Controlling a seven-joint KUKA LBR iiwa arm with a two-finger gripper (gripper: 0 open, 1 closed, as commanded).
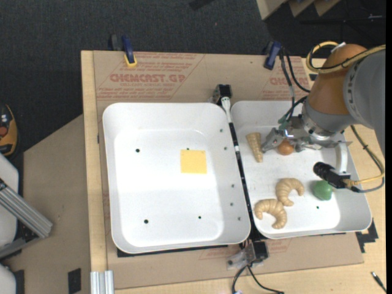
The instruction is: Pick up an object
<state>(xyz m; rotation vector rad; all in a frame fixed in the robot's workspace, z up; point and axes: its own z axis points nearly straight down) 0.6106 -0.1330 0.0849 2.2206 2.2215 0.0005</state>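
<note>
In the camera view, the grey arm (343,90) with its orange band came in from the right and bent down over the far part of the right-hand bin (343,216). Its end effector (283,138) hung low over the white floor of that bin, close to the divide between the two bins. Whether the end effector was open or closed could not be told from this slant, nor whether it gripped anything.

A small orange-brown round item (286,147) lay right at the end effector, on its near side and partly tucked under it. Whether the two touched was not clear. Just beside the end effector, toward the view's left, a tan cone (255,147) lay on its side with its narrow tip pointing toward the front of the bench (92,133).

Nearer the camera than the end effector, and apart from it, lay two pale croissants. One croissant (290,189) sat almost straight in front of the end effector. The second croissant (272,212) lay just beyond it, toward the front rim, and the two were close together. A green lump (323,191) rested to the front and right of the end effector, beside the first croissant.

Well apart from the end effector, across the divide to the left, a flat yellow square (193,162) lay near the middle of the left-hand bin (159,210). Two blue clamps (127,46) (271,54) held the back edge of the bench, behind the end effector.
</note>
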